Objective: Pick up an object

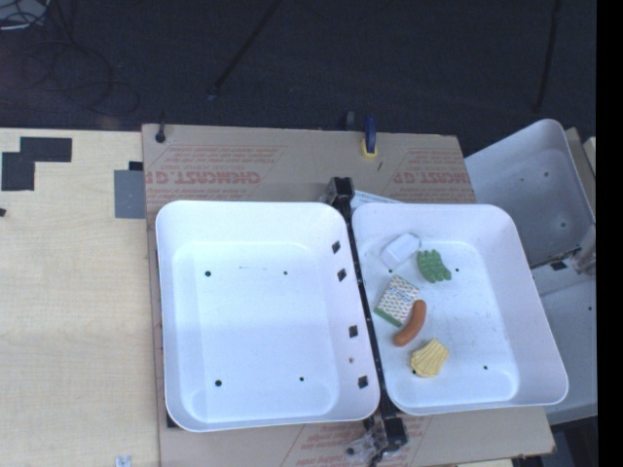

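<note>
The right bin [506, 261] holds several small objects near its left side. A white block [399, 250] lies at the top, with a green knobbly piece [433, 266] just to its right. Below them sits a green-and-white patterned box [397, 301]. An orange sausage shape [411, 323] leans against that box's lower right. A yellow ridged piece [429, 358] lies lowest, close to the bin's front.
The left bin [180, 261] sits beside the right one, joined by a black clip strip [352, 300]. Both rest on a cardboard sheet [243, 168] over a pale wooden bench [68, 309]. A grey metal plate [531, 168] stands at the far right.
</note>
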`<action>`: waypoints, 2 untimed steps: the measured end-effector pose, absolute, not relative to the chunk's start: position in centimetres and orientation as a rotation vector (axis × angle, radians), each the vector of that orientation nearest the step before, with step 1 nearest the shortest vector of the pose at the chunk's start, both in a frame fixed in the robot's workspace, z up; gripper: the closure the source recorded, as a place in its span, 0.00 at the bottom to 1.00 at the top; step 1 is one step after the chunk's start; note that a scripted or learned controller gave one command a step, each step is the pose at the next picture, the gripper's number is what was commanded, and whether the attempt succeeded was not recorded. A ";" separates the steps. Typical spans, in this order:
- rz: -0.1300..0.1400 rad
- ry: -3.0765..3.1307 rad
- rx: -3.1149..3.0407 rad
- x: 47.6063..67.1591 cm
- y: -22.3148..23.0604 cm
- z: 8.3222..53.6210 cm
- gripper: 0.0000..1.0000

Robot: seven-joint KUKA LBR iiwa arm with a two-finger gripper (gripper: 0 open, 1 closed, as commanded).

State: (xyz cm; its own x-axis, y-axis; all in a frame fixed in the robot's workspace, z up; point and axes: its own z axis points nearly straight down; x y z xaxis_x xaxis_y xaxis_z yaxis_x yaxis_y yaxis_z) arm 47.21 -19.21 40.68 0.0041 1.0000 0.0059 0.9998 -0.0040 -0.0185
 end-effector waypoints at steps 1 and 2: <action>-0.005 -2.233 -2.213 47.7 -10.0 46.6 1.00; 0.003 -2.228 -2.209 48.9 -2.8 45.9 1.00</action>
State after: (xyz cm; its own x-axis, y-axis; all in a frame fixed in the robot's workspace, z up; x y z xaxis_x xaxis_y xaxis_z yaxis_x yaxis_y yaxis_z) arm 48.85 -2.84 45.92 -0.0084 1.0000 0.0015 1.0000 0.0084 -0.0039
